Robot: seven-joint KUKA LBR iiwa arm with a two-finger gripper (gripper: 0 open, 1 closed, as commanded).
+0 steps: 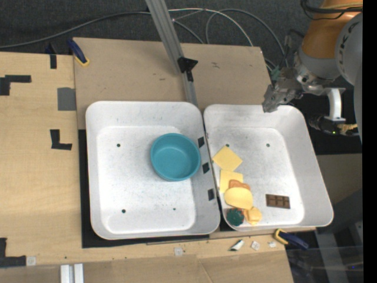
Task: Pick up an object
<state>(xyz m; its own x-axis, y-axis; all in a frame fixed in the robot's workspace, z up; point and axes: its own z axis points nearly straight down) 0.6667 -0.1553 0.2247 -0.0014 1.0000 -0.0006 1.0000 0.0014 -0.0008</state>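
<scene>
While the gripper (272, 103) hung over the upper edge of the right bin (294, 158), at the upper right of the frame, nothing lay between its jaws, and whether they stood spread or pressed together could not be told from this slant. The things worth picking sat well apart from it, crowded along the lower left of that bin: a flat yellow square (227, 158), a second yellow slab (231, 177) just below it, an orange and yellow lump (238, 196) resting on that slab, a small dark teal piece (235, 217) near the bin's lower corner, and a brown bar (277, 201) lying alone to the right. The left bin (106, 158) held a blue bowl (174, 156). All looked like light plastic toys, stiff and probably a little slick. The flat pieces would likely be awkward, offering only thin edges against the floor. The rounded lump seemed the better hold, taken across its narrow width, though its neighbours touch it and might shift
</scene>
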